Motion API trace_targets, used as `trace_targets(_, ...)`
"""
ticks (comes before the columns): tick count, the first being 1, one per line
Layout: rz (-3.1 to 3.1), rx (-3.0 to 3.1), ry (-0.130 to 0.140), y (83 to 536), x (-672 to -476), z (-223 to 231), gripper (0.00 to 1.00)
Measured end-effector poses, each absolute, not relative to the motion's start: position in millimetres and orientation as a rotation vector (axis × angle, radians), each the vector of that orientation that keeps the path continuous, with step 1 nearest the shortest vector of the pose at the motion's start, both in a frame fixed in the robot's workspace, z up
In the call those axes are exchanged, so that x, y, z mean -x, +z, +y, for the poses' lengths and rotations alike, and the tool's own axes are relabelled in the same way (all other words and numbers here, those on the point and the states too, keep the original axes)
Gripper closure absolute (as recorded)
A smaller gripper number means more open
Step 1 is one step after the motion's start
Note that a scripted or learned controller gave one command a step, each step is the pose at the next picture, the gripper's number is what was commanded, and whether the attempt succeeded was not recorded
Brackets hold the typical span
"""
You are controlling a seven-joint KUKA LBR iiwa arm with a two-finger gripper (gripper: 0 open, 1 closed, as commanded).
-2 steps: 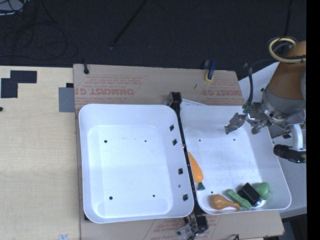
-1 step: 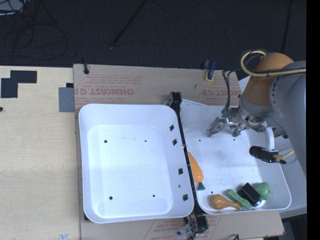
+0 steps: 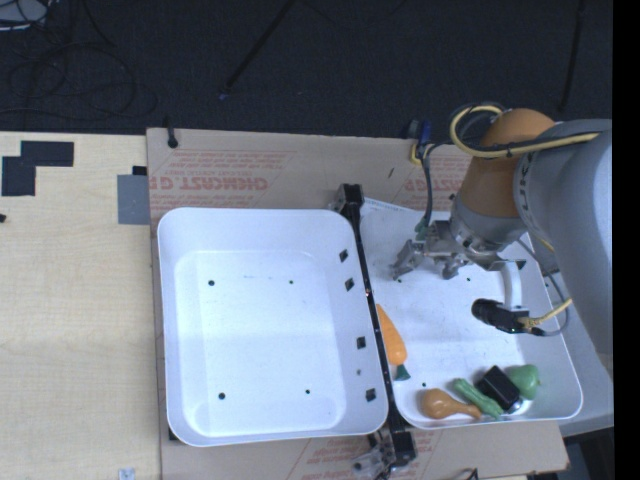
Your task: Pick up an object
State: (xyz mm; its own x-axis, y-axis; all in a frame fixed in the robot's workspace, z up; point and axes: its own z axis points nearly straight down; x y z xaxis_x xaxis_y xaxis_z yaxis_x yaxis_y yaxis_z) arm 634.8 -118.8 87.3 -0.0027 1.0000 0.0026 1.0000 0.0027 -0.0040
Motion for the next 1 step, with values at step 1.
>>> trace_targets(1, -2.209, 2.229, 0.01, 87.7, -564.9, -219.8, 0.0)
